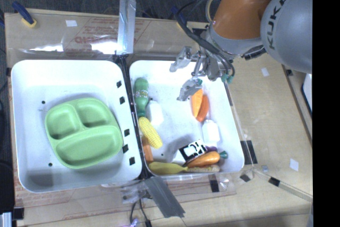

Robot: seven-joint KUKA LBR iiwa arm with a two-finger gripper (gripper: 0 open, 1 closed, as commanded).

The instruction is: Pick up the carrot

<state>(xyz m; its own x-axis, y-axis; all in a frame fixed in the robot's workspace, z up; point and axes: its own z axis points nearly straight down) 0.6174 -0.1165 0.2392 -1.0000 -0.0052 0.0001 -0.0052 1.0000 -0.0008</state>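
White "KUKA" lettering marks the grey arm [289, 21]. Its tool [192, 74], fingers spread and holding nothing, hangs at twelve o'clock above the orange tapered carrot [200, 104] over the pale wooden counter [276, 130].

Fixed above the counter [276, 130], looking down at a slant. Near enough to take in both bins [21, 114] side by side, with the arm [287, 13] entering from the right.

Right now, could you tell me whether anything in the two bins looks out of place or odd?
Nothing looks spilled or damaged. The toy foods are simply crowded along the edges of the right bin, while the green divided plate sits tilted in the left bin.
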